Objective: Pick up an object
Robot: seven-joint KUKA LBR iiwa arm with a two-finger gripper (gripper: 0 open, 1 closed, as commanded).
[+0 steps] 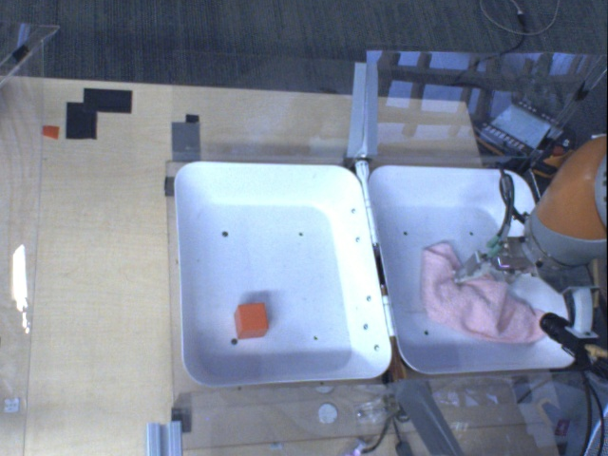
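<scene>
Your gripper [480, 266] sits low over the pink cloth [470, 297] bunched in the right bin [427, 207]; whether its fingers are spread or pinching fabric, you cannot tell. Bite a raised fold, not the flat edge, and lift straight up. The orange cube [252, 320] lies well apart in the left bin [266, 207]; the near bin wall and the arm's dangling cables crowd your exit.

Robotics lab bench, test rig.
Two white bins [269, 183] bolted side by side on pale wood bench [104, 283]; clear acrylic guard panels [19, 255] left of bins, cables [518, 12] & electronics [522, 126] behind, KUKA arm [575, 207] to right.
</scene>
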